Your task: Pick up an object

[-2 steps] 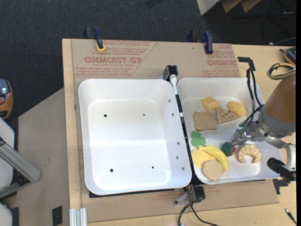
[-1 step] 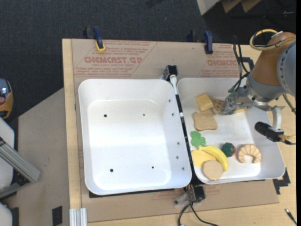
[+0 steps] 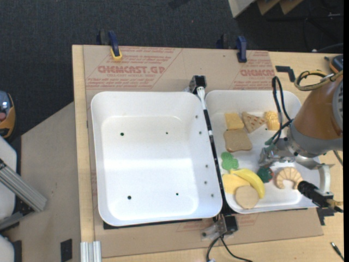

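A cardboard-covered bench (image 3: 163,64) is being shown from above, set on dark carpet, and two shallow white bins are being carried on it side by side. With the black seam (image 3: 209,138) between the bins taken as the landmark, the left bin (image 3: 103,146) is lying to the left of that seam, and only a few dark spots are being seen on its floor. Just right of the seam, in the right bin (image 3: 218,100), a green piece (image 3: 229,161) is being kept close to the divider, with a brown bread slice (image 3: 237,140) above it and a yellow banana (image 3: 252,180) below it, its long axis running down and to the right. A round tan piece (image 3: 246,197) is lying under the banana. Farther right of the seam, a small dark green object (image 3: 264,174) is sitting just beside and below the gripper (image 3: 271,156), and a pale croissant-like pastry (image 3: 288,177) is lying just to its right. A pick is being judged to turn on this relation: the nearest objects are lying slightly toward the near edge from the tool. Whether the tool is open or closed cannot be told, as it is being hidden under the arm (image 3: 319,119), and nothing is being seen held in it.
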### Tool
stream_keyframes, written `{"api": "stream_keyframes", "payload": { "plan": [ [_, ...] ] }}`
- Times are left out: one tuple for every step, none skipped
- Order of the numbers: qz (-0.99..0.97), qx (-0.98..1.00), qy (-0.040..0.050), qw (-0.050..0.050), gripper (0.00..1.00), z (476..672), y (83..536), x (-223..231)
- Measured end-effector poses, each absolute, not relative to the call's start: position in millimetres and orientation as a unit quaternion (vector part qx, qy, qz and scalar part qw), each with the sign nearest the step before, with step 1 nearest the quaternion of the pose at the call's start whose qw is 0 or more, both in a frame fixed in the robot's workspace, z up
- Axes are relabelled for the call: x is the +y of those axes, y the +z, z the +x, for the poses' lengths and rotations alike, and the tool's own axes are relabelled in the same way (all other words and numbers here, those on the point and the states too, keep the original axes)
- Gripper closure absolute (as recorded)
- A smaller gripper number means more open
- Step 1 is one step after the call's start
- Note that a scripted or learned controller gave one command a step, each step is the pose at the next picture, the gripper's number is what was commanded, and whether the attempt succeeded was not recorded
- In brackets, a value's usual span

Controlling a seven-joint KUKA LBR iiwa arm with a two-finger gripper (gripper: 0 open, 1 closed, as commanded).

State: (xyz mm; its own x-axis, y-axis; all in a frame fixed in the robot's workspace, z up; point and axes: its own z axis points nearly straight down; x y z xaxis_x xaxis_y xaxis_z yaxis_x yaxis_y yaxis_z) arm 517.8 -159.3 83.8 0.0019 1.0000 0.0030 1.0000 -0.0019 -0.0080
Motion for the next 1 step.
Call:
{"api": "stream_keyframes", "payload": {
  "plan": [
    [-0.705,-0.709,-0.0013,0.0,1.0,539.1,84.4,-98.0]
  ]
}}
